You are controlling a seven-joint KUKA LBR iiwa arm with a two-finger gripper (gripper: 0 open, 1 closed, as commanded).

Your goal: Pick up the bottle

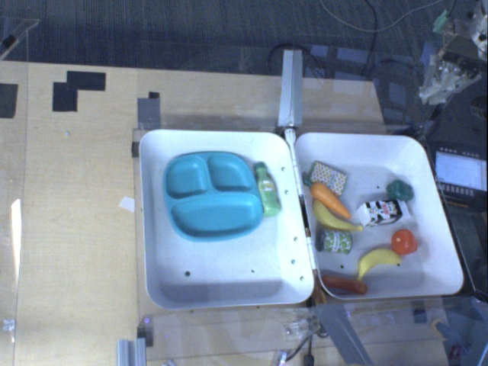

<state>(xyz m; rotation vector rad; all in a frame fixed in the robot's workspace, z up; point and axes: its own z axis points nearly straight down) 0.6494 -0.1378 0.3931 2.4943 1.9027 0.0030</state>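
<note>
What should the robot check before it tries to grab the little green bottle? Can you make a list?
1. Small pale-green plastic bottle in plain sight in the left white bin: ok.
2. Nothing lying on top of the bottle: ok.
3. Room around it: not ok, it lies right against the blue divided plastic tray.
4. Bottle upright: not ok, it lies on its side.
5. Toy food away from it, all in the right white bin: ok.

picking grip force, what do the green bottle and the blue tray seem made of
The green bottle looks like translucent plastic: pale, see-through body with a paler cap end, though it is small in view. The blue tray looks like moulded plastic, opaque with a smooth, soft sheen and rounded compartment edges.
</note>
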